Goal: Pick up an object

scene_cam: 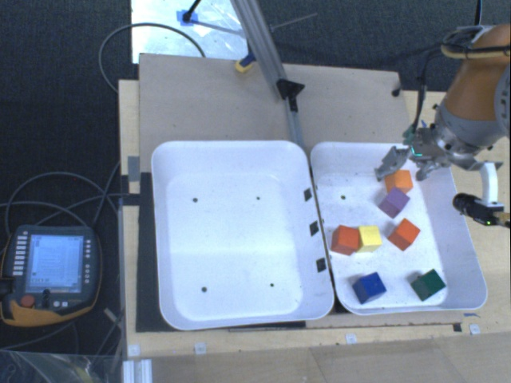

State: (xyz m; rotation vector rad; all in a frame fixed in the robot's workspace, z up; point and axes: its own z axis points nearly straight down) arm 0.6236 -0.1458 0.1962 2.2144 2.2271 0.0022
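Several coloured blocks lie in the right bin [455, 214]. An orange block [399, 181] sits near the back, with a purple block [394, 203] just in front of it. Further forward are another orange block [404, 234], a red-orange block [346, 239] touching a yellow block [370, 237], a blue block [369, 286] and a green block [428, 284]. My gripper [406, 164] hangs just behind and above the rear orange block, open, its grey fingers [390, 164] spread apart with nothing between them.
The left bin [231, 230] stands beside the right one, separated by a rim with black clips [313, 228]. A metal pole [263, 38] slants in from the back. A teach pendant [49, 274] lies at the left, off the bench.
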